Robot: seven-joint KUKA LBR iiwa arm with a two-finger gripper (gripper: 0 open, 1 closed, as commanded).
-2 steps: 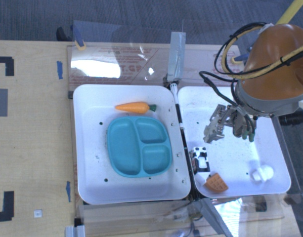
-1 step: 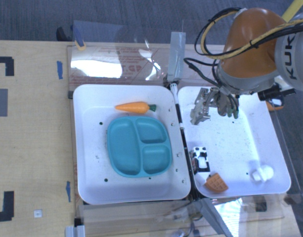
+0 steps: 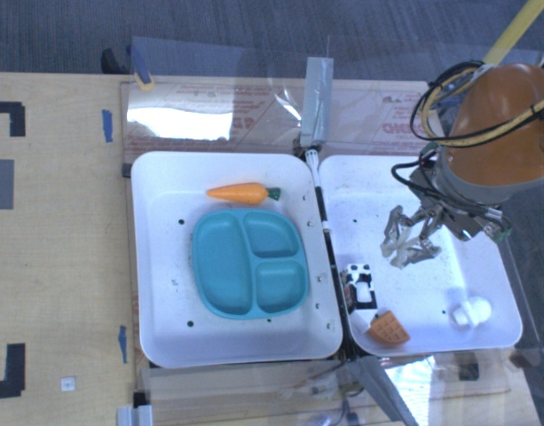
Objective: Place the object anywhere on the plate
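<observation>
Over right bin (image 3: 484, 238): gripper (image 3: 410, 240) hovering, fingers spread, nothing between them. Left bin (image 3: 156, 238): blue plate (image 3: 249, 262), carrot (image 3: 239, 193) (just beyond far rim).

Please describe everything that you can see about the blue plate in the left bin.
The blue plate is a teal, rounded rectangle that looks like smooth plastic. Raised ridges split it into three compartments: a large one on its left side and two smaller ones on the right. It lies flat, slightly turned, near the middle of the left bin. Nothing lies on it. The toy carrot lies just beyond its far edge, apparently not touching it.
</observation>
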